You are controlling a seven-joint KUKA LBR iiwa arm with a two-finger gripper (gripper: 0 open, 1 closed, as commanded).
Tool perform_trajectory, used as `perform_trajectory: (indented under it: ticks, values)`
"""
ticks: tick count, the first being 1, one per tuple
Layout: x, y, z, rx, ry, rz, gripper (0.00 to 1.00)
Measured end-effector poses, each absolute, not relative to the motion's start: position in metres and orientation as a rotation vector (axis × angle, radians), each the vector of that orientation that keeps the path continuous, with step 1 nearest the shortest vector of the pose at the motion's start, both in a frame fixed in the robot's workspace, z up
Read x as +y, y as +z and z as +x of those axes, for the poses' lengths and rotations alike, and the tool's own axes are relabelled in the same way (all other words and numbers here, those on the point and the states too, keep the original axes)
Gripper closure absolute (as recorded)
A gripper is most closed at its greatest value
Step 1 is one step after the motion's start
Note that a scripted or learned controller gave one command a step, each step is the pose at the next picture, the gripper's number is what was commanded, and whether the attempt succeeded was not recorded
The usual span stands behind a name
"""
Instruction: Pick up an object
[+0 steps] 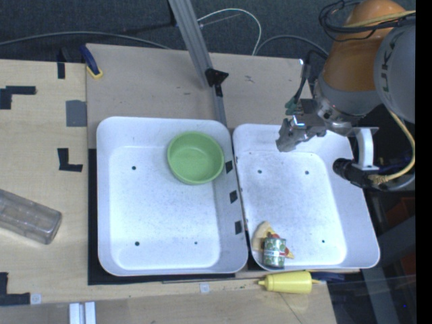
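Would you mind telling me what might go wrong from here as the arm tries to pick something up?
1. The small can lies tight in the right bin's near-left corner, so the walls may block the fingers.
2. The gripper hangs over the far rim, diagonally across from the can; a descent here would likely grasp nothing.
3. The green bowl in the left bin looks wide and smooth, so it may slip.

Green bowl (196, 157) in white, dark-speckled left bin (121, 201). Right bin (337, 208) same white speckle. Green-labelled can (274, 251). Yellow bottle (290, 283). Tan table (148, 79). Arm orange band (361, 39).
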State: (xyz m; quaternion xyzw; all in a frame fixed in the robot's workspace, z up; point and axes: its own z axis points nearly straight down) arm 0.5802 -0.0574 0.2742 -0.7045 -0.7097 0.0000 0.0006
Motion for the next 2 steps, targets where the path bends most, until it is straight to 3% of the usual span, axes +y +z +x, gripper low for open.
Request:
perform_trajectory:
  ticks: [2]
  values:
    - [0.045,0.274,0.616,-2.228,0.0,-2.214,1.0]
